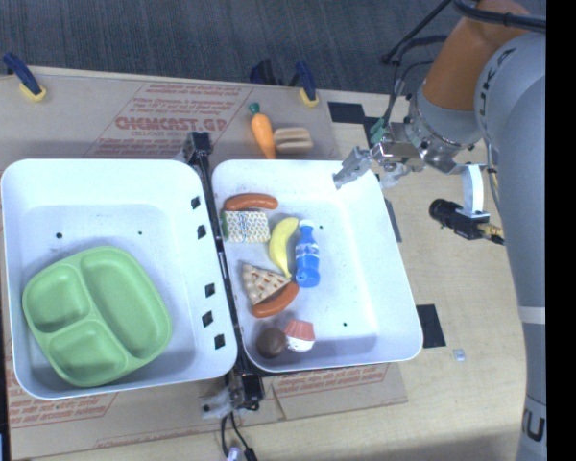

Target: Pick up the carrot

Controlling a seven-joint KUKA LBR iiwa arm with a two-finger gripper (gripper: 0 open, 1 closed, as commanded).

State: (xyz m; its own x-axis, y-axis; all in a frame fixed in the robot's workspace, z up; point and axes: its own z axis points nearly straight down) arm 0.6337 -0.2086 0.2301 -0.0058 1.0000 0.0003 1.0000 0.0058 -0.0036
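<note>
1. nearest the lens, at the bottom of the right shallow white bin (396, 327), sit a brown ball-shaped toy (271, 342) and a small red-and-white toy (300, 333), touching each other.
2. above them in the same bin: a waffle-patterned wedge (262, 280) resting on a reddish sausage (276, 299), a blue plastic bottle (307, 254) just beside a yellow banana (283, 244), a pale checkered block (246, 226), and a second sausage (251, 202) near the far wall.
3. the left shallow white bin (48, 185) holds a green three-compartment plastic tray (96, 313).
4. the small orange carrot with a green top (261, 133) lies outside both bins, on the brown cardboard sheet (106, 113) behind the right bin, just beside a tan burger-like toy (293, 141).
5. red print on the cardboard reads "chemcast gp" – the smaller lines are too fine to read.
6. the grey two-finger gripper (349, 173) hangs over the right bin's far right corner, well apart from the carrot; whether it is spread or pressed together i cannot tell.
</note>
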